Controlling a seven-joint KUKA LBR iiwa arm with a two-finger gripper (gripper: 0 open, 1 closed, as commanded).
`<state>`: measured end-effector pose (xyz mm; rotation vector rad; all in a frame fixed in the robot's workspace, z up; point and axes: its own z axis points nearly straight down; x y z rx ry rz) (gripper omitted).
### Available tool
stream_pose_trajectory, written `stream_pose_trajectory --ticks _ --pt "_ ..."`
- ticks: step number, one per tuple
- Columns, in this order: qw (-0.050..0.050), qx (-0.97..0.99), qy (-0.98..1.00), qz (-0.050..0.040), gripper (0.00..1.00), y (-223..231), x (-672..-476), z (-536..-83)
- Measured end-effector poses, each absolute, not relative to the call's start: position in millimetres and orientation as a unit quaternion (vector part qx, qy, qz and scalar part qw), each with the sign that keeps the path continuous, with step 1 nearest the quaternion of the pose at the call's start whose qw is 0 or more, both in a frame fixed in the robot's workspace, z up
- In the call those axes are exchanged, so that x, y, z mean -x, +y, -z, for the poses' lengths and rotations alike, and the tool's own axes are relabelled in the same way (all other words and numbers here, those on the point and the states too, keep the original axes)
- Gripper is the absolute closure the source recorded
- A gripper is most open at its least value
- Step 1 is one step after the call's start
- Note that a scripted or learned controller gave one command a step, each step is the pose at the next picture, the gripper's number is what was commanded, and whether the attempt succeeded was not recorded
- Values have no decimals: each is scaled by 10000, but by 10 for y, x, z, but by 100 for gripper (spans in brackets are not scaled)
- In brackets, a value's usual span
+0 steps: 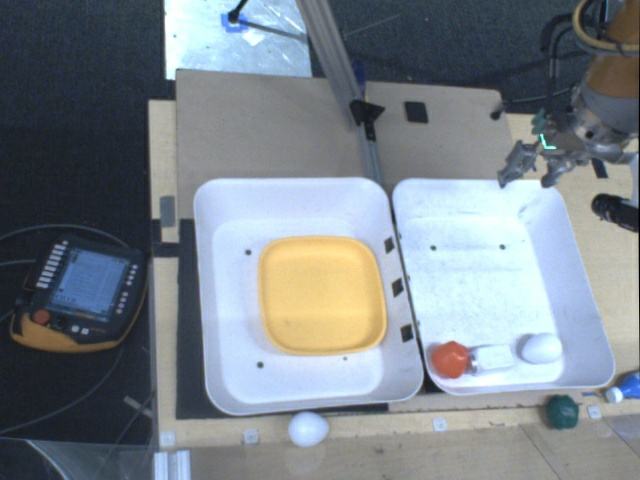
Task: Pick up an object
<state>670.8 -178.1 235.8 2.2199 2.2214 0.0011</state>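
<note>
Along the near wall of the right bin [575,258], three small things in a row: an orange-red ball [450,359] by the near left corner, a white egg-shaped object [541,348] toward the near right corner, and between them a small white block [493,358], touching the ball or very nearly so; too blurred to name more closely. Rest of that bin's floor bare, speckled white.

Above the far right corner of the same bin, the gripper [537,170], two dark fingers spread apart with nothing between them, well apart from the three objects at the near wall. Above it, the grey wrist with the orange band [612,30] and looping black cables, reaching in from the right.

In the left bin [215,258], a square yellow plate [322,294] with rounded corners, lying flat and roughly centred on the floor.

On the bench [270,128] outside the bins: a white egg [308,429] at the near edge, just below the left bin; a dark green ball [561,412] past the near right corner of the right bin, with a blue and white item [624,390] beside it at the frame edge. At the far edge, a slanted metal pole [330,38] clamped near the gap between the bins, and a small black square [416,112] beside it.

Off the bench to the left, on dark carpet, a teach pendant [78,296] with lit screen and orange casing.
</note>
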Motion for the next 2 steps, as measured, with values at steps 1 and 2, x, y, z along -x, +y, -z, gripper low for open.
stream_pose_trajectory --ticks 1,2 --pt "6 -7069 7074 -3 0 -1781 -6708 -2358" --pt "-8 -7070 7072 5 0 -1776 -6675 -1939"
